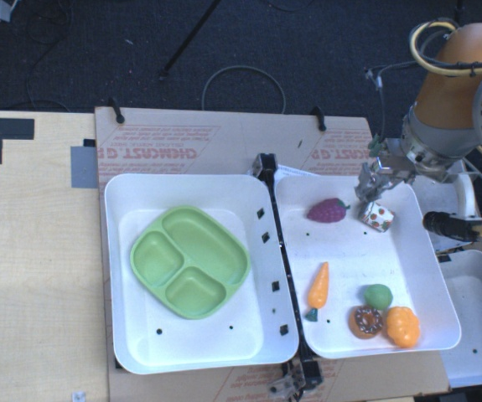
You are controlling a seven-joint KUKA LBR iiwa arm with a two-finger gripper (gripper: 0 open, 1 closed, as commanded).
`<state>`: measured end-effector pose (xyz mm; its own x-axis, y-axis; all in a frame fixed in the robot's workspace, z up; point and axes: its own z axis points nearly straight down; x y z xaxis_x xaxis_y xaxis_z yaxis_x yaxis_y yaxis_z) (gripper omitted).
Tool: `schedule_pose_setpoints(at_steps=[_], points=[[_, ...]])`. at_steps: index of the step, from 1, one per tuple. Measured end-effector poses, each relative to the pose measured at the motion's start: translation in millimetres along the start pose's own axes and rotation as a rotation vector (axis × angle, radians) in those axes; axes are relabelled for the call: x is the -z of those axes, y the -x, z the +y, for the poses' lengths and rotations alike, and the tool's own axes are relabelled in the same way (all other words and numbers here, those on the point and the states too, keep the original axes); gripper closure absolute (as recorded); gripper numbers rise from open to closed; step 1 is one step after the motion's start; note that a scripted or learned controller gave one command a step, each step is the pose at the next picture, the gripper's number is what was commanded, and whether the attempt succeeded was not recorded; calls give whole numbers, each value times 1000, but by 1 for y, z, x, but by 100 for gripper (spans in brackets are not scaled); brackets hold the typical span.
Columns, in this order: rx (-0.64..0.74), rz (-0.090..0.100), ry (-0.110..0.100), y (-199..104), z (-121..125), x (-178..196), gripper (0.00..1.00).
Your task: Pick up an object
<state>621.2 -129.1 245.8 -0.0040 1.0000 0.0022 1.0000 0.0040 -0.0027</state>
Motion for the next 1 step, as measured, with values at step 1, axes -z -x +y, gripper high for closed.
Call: schedule_pose_setpoints(at_steps=[1], points=[[-1,0,-3,-41,-18,-10,100]])
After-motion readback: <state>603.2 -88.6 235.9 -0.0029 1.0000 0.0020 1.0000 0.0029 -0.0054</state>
